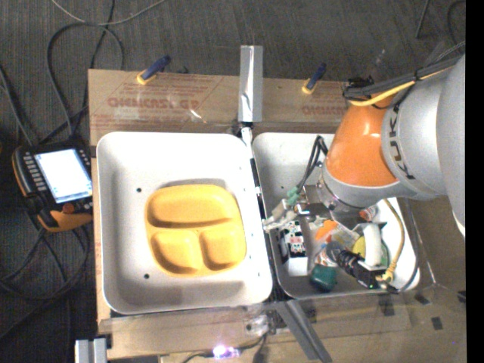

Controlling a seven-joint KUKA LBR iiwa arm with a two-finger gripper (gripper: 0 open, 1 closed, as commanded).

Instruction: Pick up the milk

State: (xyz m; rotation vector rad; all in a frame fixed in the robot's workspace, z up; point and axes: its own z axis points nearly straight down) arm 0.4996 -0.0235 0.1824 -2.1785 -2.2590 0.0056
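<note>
Arm [378,150] hides much of right bin [287,146]; clutter indistinct.

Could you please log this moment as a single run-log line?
grey-and-orange arm: over right white bin | gripper: above cluttered items | yellow sectioned plastic tray: in left white bin

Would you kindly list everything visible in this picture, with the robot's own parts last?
Bins: two, white, side by side on the bench; left bin, right bin.
Divided tray: one, yellow, three compartments, lying in the left bin.
Mixed small items: a cluttered pile, several colours, in the right bin under the arm; I cannot pick out the milk among them.
Clamps: two, blue with yellow, on the board's far edge.
Handheld screen unit: one, black and orange, left of the bench.
Cables: several, dark, on the floor.
Arm: one, grey with orange band, over the right bin.
</note>
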